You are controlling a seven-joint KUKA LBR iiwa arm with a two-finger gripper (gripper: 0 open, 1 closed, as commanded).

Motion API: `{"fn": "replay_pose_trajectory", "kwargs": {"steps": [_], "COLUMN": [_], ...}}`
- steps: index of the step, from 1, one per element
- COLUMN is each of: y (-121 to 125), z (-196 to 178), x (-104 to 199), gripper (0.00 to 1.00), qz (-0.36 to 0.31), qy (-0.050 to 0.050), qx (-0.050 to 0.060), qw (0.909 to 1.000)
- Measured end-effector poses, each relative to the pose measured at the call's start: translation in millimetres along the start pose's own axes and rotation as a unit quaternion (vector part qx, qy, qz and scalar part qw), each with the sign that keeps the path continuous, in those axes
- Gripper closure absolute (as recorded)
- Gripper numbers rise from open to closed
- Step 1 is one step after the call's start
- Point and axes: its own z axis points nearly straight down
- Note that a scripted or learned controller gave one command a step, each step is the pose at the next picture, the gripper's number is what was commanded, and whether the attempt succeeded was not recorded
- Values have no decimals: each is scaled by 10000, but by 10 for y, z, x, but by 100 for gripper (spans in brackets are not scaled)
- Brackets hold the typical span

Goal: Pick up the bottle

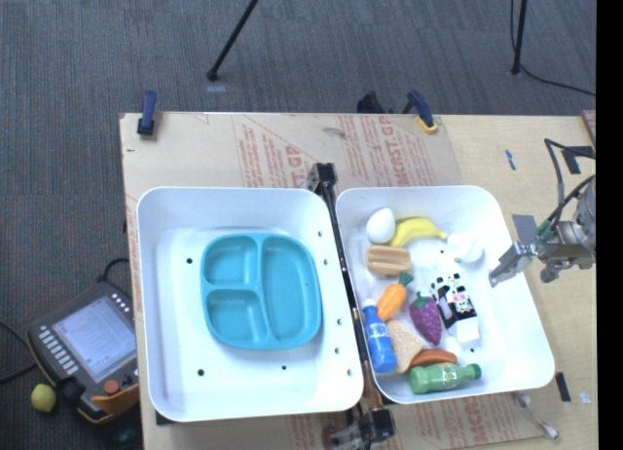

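Note:
Two bottles lie in the right bin (506, 219). A green bottle (443, 377) rests on its side along the front wall. A blue bottle with a pale label (378, 338) lies by the bin's left wall, cap pointing away from the front. My gripper (523, 263) hangs at the bin's right rim, well to the right of both bottles and higher in the view. Nothing shows between its parts, and most of the arm is cut off at the right.
Toy food crowds the right bin: egg (381, 225), banana (419, 232), bun (388, 261), carrot (391, 300), grapes (425, 318), black-and-white carton (456, 307). A teal divided plate (261, 290) sits in the left bin (156, 243).

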Motion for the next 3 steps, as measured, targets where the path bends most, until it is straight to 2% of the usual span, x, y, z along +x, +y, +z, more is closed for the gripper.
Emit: {"fn": "replay_pose_trajectory", "kwargs": {"steps": [1, 2, 3], "y": [4, -308, -299], "z": [-96, -1658, -1749], "x": [3, -85, -78], "gripper": [100, 100, 100], "qz": [-11, 775, 753], "qy": [8, -16, -16], "qx": [7, -28, -22], "qw": [10000, 9970, 9972]}}
